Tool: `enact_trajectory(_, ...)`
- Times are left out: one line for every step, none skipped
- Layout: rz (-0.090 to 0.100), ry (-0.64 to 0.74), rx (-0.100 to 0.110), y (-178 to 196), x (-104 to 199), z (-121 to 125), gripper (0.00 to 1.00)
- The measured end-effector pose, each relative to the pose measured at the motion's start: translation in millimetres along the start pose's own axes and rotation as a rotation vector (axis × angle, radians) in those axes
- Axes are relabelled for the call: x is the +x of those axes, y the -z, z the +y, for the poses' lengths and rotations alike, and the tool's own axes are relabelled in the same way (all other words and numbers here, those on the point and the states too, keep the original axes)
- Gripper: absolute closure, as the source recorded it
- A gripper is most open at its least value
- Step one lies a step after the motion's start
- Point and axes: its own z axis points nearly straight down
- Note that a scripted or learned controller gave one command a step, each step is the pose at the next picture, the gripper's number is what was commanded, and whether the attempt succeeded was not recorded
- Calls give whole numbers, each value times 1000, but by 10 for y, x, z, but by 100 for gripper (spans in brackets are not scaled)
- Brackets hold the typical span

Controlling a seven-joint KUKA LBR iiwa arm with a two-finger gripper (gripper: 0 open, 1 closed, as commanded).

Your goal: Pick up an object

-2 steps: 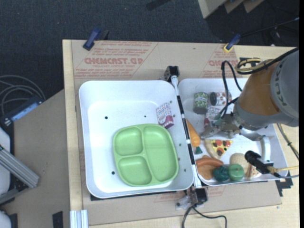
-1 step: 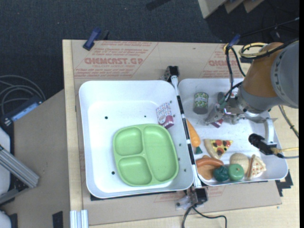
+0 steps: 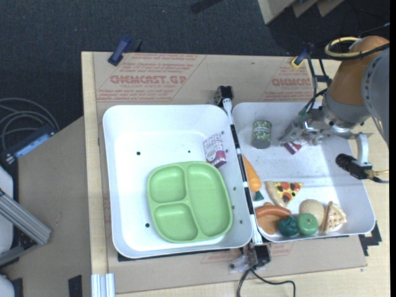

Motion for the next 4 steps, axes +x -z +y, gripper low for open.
enact_trajectory(1,0,7,93,4,-16,100)
enact_trajectory(-1,1,-3,620,3,10,100)
enact_trajectory(0,1,-1,612,4,6,0)
enact_trajectory(2,1,1,143,664,234,0)
